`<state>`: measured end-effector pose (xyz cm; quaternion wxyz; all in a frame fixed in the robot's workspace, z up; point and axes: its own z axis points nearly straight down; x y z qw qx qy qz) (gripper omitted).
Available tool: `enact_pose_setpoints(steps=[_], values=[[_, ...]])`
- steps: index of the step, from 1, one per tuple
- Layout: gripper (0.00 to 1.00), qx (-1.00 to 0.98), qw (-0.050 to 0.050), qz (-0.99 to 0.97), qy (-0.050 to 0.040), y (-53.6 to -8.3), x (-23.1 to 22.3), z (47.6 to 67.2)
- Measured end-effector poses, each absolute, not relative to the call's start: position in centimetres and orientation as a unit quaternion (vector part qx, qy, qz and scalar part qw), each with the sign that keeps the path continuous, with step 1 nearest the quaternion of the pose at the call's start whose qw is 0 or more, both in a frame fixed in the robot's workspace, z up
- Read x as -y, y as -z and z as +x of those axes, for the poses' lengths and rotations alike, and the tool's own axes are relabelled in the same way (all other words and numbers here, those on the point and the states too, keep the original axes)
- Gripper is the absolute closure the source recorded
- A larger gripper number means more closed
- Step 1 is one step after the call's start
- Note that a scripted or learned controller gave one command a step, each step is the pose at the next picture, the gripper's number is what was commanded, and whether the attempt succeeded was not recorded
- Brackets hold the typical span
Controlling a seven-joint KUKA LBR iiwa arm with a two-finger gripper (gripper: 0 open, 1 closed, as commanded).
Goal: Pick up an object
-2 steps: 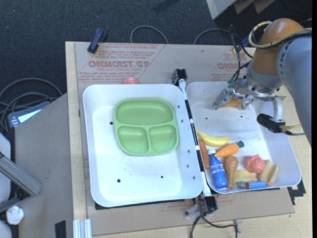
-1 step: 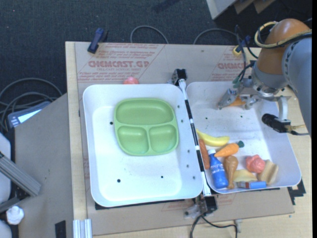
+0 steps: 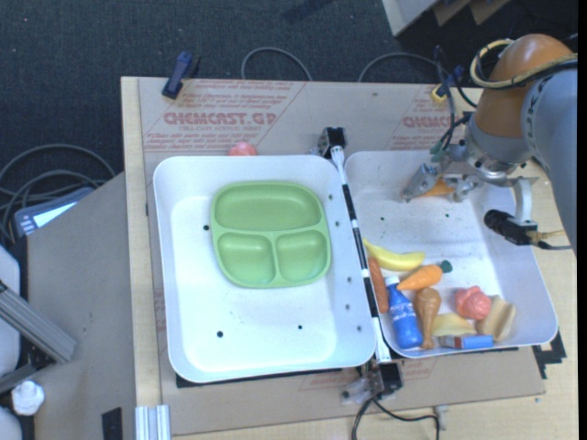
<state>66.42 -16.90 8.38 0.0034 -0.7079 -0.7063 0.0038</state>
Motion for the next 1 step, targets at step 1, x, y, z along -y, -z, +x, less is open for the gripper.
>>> enact_pose_setpoints(steps=[1], values=[[0.0,0.706,0.004,-0.708,-0.0043,-8.41,15.52,66.42]])
